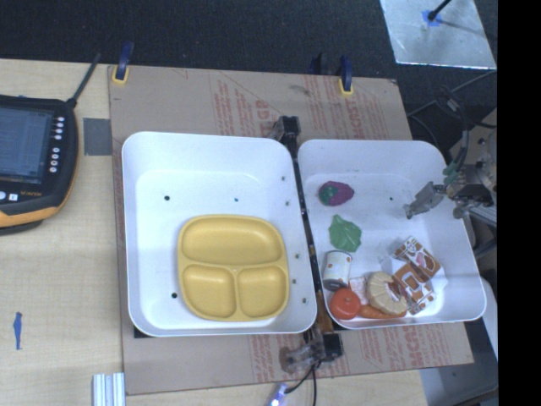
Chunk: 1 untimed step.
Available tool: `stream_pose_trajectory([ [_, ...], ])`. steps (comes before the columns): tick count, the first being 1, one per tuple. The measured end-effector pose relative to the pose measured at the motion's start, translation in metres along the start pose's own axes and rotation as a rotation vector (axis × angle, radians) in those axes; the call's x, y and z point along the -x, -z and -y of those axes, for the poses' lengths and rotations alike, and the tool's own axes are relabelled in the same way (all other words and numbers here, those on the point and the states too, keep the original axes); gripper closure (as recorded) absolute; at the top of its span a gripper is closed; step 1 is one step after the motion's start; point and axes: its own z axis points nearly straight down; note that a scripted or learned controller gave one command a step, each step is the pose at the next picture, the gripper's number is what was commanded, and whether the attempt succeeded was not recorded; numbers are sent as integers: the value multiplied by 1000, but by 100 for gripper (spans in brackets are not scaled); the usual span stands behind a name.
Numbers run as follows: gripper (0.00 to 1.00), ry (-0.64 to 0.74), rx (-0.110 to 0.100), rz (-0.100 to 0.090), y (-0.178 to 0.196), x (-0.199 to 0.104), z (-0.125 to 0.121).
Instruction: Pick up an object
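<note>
1. Overhead, the bench carries two white bins: the left bin (144, 163) holds a yellow divided tray (234, 266), and the right bin (380, 152) holds the small things.
2. At the right bin's 3 o'clock edge sits the gripper (427, 200), holding nothing; whether its pincer is apart or together I cannot tell.
3. Toward 6 o'clock lie a can (336, 269), a tomato (344, 304), a round pastry (385, 293) and a printed packet (418, 275), crowded and touching.
4. Nearer the middle, a green leaf (345, 233) and a purple fruit (336, 193) lie apart.
5. Likely light, stiff toys; the purple fruit looks easiest, gripped across its rounded middle.
</note>
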Motion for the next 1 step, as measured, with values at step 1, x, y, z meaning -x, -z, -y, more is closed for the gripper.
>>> stream_pose_trajectory([
  [1,0,0,1,0,-6,-47,-82],
])
